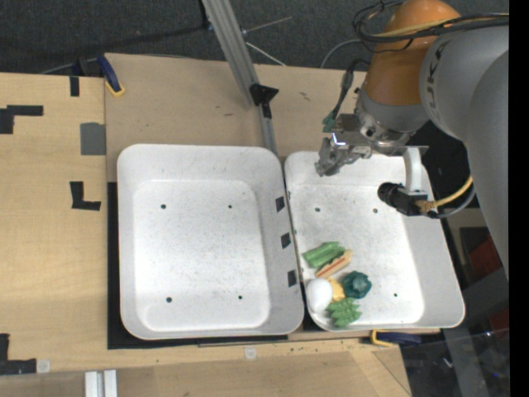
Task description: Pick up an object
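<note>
A small heap of toy items lies in the near left corner of the right bin: a green leafy piece, an orange stick, a white egg-like ball, a dark teal lump and another green piece. My gripper hangs over the far left corner of that bin, well away from the heap. Nothing shows between its fingers.
The left bin sits beside the right one, joined by black clips along the shared rim. A grey metal pole slants down to the bins' far edge. A black cable end juts over the right bin.
</note>
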Controlling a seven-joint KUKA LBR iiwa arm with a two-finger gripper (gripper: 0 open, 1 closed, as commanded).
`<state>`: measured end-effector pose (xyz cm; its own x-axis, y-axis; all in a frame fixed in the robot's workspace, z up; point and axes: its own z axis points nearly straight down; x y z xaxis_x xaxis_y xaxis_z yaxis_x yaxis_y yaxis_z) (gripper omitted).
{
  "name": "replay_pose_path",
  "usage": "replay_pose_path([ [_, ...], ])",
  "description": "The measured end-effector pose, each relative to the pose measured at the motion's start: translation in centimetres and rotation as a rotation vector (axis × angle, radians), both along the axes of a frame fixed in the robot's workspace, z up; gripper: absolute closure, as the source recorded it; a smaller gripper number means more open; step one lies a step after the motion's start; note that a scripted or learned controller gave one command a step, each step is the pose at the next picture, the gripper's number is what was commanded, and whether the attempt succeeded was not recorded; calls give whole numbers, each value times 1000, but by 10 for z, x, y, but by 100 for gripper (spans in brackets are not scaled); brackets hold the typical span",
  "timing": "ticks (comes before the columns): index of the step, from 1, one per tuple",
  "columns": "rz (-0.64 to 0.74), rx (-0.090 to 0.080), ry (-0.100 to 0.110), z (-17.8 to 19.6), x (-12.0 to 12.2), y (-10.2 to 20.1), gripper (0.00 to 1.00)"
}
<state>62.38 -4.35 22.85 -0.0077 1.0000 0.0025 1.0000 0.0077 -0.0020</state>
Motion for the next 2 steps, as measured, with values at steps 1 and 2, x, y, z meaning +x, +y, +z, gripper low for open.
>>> replay_pose_path([
  [1, -1, -1, 0, 8, -15, 48, 100],
  [2, -1, -2, 2, -5, -27, 100, 100],
])
